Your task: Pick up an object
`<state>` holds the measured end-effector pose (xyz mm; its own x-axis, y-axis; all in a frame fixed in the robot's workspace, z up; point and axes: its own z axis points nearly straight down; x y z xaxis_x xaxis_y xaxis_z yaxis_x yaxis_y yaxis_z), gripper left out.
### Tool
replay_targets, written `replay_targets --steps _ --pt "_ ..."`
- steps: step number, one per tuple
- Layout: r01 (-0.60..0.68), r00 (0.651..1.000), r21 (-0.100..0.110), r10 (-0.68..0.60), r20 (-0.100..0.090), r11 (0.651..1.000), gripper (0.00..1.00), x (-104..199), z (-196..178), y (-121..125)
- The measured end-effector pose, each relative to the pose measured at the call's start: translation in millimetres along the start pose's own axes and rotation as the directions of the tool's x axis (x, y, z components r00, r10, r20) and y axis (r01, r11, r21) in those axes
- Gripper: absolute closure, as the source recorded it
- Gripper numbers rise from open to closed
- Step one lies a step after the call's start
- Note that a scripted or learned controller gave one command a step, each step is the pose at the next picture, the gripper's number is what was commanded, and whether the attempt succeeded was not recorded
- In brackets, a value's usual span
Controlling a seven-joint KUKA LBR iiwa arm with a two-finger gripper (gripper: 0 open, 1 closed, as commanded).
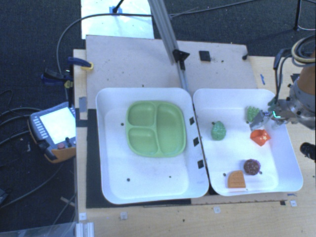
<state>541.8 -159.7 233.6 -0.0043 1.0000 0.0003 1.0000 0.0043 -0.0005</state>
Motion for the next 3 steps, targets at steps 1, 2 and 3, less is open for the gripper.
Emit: replay_targets --steps 1,2,3 --pt "0.000 1.000 -0.002 0.000 0.000 1.000 0.00 0.0 -0.6 0.5" --pt "-0.003 1.000 0.000 0.003 0.001 1.000 0.00 -9.9 49.5 4.2" --pt "-0.003 1.000 0.001 0.003 0.000 1.000 0.00 -13.0 111.3 3.2"
